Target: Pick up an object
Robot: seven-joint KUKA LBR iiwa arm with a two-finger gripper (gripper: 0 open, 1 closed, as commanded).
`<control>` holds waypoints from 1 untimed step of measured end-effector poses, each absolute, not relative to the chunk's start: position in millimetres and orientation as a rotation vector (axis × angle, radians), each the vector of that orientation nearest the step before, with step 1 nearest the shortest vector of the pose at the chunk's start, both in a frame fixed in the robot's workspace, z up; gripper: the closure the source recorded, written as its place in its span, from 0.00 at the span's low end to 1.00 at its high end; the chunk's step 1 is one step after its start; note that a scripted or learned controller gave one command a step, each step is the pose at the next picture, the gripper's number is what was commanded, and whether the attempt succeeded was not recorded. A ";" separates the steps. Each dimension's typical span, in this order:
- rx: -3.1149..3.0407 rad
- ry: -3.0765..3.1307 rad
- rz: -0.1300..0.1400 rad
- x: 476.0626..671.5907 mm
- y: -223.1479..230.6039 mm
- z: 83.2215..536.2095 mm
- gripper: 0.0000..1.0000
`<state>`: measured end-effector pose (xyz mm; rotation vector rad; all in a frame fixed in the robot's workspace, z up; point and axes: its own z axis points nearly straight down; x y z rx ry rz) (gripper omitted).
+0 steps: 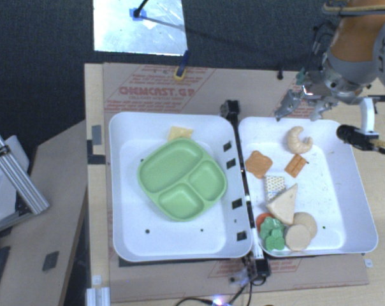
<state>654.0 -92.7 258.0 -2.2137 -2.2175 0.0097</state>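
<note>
A pale croissant [298, 139] lies near the far edge of the right bin [345, 190], with toast [258, 164], a cracker [295, 165] and a cheese wedge [283, 203] nearer the camera. Just beyond that far edge the pincer [303, 109] hangs spread open, holding nothing, clear of the croissant.

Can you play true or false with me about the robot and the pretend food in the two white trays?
1. The green plate sits in the left bin. True.
2. The gripper is holding the croissant. False: it hangs above the right bin's far edge, and the croissant lies in the bin.
3. A yellow piece lies beside the green plate. True.
4. The green plate has food in its compartments. False: they hold nothing.
5. The cheese wedge lies in the left bin. False: it lies in the right bin.
</note>
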 end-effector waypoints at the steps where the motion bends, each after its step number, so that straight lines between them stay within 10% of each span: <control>1: -2.218 -2.226 -0.002 655.9 -92.6 265.6 0.00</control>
